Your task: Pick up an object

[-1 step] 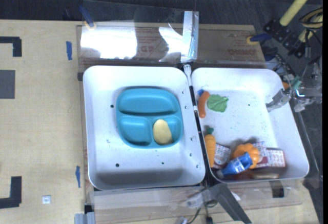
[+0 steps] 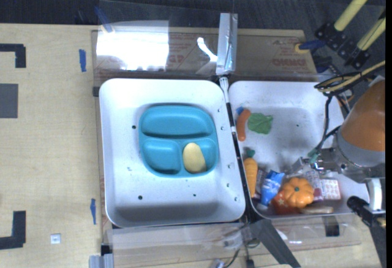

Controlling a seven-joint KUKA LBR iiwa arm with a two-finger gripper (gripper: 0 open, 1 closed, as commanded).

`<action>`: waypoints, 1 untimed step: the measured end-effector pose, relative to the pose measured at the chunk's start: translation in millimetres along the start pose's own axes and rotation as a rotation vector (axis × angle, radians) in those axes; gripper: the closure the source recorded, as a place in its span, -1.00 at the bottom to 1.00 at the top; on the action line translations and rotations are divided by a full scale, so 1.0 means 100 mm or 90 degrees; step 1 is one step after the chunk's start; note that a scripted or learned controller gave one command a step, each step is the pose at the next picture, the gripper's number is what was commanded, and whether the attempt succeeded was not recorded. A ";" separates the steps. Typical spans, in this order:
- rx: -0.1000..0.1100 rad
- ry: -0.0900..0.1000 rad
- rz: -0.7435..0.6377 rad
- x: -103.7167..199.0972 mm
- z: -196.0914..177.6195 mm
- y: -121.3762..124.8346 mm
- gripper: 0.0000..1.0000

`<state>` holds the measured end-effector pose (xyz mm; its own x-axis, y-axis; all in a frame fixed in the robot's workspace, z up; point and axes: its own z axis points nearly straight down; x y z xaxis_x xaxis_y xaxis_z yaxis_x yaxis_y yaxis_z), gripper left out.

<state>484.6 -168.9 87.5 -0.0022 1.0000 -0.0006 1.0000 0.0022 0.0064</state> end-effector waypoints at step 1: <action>-0.003 -0.001 -0.046 0.47 -0.01 -0.02 -1.00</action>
<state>482.6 -121.9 88.0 -0.0742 0.9972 -0.0034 0.9972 0.0742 0.0102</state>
